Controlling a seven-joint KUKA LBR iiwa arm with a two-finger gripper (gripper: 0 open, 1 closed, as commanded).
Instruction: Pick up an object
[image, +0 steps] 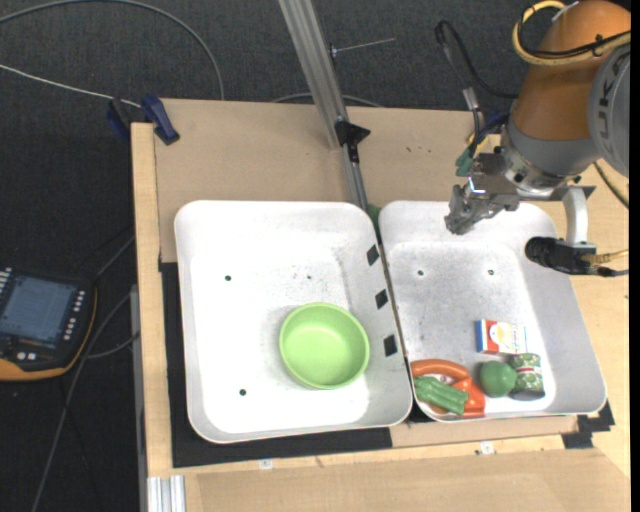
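My gripper (462, 222) hangs over the far edge of the right bin (450, 290), well above its floor, with nothing seen between its fingers. The objects lie at that bin's near end: a small white and red box (499, 336), a green ball (494, 379), a small green can (527, 373), and an orange and green toy vegetable (444, 388). A light green bowl (323, 346) sits in the left bin (260, 270), near its front right corner.
A metal pole (325, 85) slants across the bench behind the bins. Black clips (381, 297) line the seam between the two bins. A black cylinder (556, 253) on the arm juts over the right bin's far right corner.
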